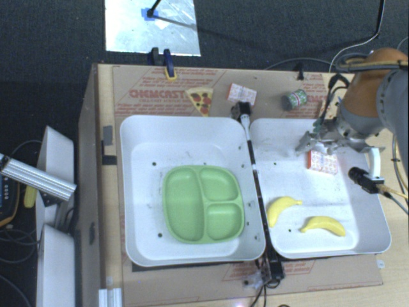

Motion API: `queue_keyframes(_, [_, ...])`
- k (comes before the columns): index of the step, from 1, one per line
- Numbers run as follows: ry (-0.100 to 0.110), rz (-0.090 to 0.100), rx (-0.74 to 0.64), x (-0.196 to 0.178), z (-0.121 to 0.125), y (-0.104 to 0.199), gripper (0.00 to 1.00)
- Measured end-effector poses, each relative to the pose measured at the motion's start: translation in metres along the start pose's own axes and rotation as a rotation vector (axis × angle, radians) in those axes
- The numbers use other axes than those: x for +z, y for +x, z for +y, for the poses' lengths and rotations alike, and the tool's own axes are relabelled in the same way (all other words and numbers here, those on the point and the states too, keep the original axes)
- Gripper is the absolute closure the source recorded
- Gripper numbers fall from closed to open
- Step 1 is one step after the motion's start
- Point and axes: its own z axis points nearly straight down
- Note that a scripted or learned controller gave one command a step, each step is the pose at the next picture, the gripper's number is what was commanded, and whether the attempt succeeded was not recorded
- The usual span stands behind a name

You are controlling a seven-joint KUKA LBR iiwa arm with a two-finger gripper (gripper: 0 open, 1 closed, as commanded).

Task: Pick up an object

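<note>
In the right bin (367,242), a small red-and-white packet (323,163) lies flat near the far right. My gripper (316,146) hangs just above the packet's far edge, fingers spread open with nothing between them. Two yellow bananas rest nearer the front: a small one (281,206) by the divider and a longer one (323,226) to its right. The left bin (137,171) holds a green divided plate (203,203).
Behind the bins, on the cardboard bench top, lie a toy pizza slice (201,100), a small printed card (241,94) and a green can (295,98). A black divider strip (250,158) runs between the bins. The arm (370,94) reaches in from the right.
</note>
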Motion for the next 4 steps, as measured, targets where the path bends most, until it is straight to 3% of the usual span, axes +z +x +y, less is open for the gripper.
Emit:
queue_keyframes(1, [0.018, 0.008, 0.001, 0.018, 0.021, -0.012, 0.00])
queue_keyframes(2, [0.014, 0.006, -0.003, 0.007, 0.023, -0.012, 1.00])
queue_keyframes(3, [0.015, 0.006, -0.003, 0.007, 0.023, -0.012, 0.00])
queue_keyframes(4, [0.020, 0.007, 0.004, 0.018, -0.031, -0.034, 0.00])
